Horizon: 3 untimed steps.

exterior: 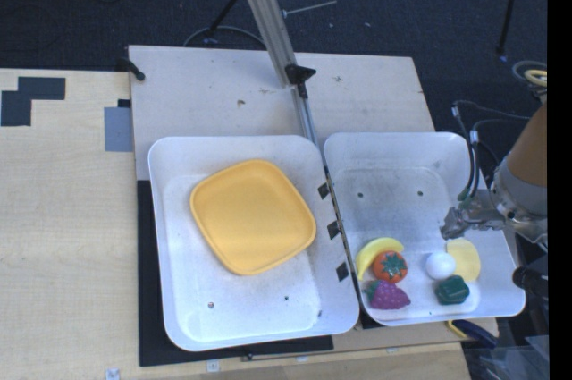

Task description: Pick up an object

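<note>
Looking down from the fixed camera, we see two shallow white bins side by side on the pale surface. The left bin carries a yellow square plate, lying flat and turned slightly askew, toward the bin's upper middle. The right bin holds a small cluster of toy foods along its near edge: a yellow banana with a red tomato touching it just in front, and purple grapes just below the tomato. A little to their right we find a white ball, a pale yellow round piece just beside it, and a dark green pepper below the two. The grey arm reaches in from the right, and its jaws sit low over the right bin's right side, just above the white ball and the pale yellow piece. We cannot tell how wide the jaws stand, and we see nothing between them. A slanted metal rail runs from the top down to where the bins meet.
</note>
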Tool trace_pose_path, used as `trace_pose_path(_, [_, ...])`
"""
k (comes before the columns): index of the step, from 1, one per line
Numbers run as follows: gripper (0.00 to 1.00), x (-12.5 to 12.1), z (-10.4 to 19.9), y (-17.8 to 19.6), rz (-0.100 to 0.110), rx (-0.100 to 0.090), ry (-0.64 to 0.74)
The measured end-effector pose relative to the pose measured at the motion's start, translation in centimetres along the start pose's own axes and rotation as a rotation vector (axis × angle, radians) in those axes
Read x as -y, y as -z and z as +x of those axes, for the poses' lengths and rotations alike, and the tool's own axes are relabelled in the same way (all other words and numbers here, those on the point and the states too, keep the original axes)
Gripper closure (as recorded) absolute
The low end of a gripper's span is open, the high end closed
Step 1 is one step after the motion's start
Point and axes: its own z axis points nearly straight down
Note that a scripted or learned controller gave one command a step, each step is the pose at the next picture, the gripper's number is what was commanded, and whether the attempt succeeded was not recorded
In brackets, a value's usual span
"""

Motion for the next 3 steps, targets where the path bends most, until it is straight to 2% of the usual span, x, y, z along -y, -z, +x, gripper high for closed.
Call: trace_pose_path(3, [1.00, 0.4, -0.6, 13.0, -0.002, 0.001, 0.000])
